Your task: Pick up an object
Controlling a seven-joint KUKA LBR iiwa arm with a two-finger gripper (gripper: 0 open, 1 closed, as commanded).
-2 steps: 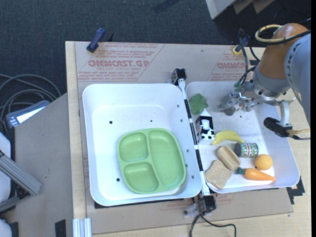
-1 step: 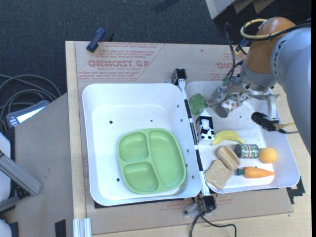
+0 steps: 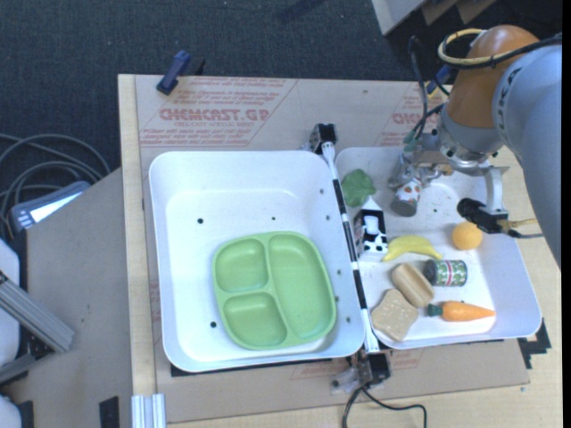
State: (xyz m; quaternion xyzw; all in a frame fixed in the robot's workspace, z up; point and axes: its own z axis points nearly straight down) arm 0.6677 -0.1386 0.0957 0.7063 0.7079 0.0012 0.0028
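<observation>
Poised w/ gripper (image 3: 410, 176) low over rear of right bin (image 3: 510, 279), approx. mid-width, on arm (image 3: 535, 105) reaching in from right. Can't tell whether spread or pressed together: too small and blurred at that spot. Directly under gripper: small grey object (image 3: 404, 205) w/ white-and-red top, on bin floor; can't tell whether touching it or apart. Just left of that, near bin's rear-left corner: green leafy lump (image 3: 359, 186). Further toward front, along divider side: black-and-white patterned item (image 3: 371, 230), w/ banana (image 3: 412, 247) just beside it, curving off to right. Right of banana and apart from it: orange fruit (image 3: 466, 235). In front of banana: green can (image 3: 447, 273) on its side, close against brown roll (image 3: 411, 283) to its left. At front of bin: tan bread slice (image 3: 393, 316) near front-left corner, and carrot (image 3: 461, 310) lying flat w/ tip to right. In left bin (image 3: 187, 203): green divided plate (image 3: 272, 290), three compartments, toward front-right. Between bins at rear: black clip (image 3: 323, 135). On bench (image 3: 223, 114), far-left corner, well apart from bins: blue item (image 3: 174, 72). Off bench to left: grey cables (image 3: 45, 163) on dark floor.
</observation>
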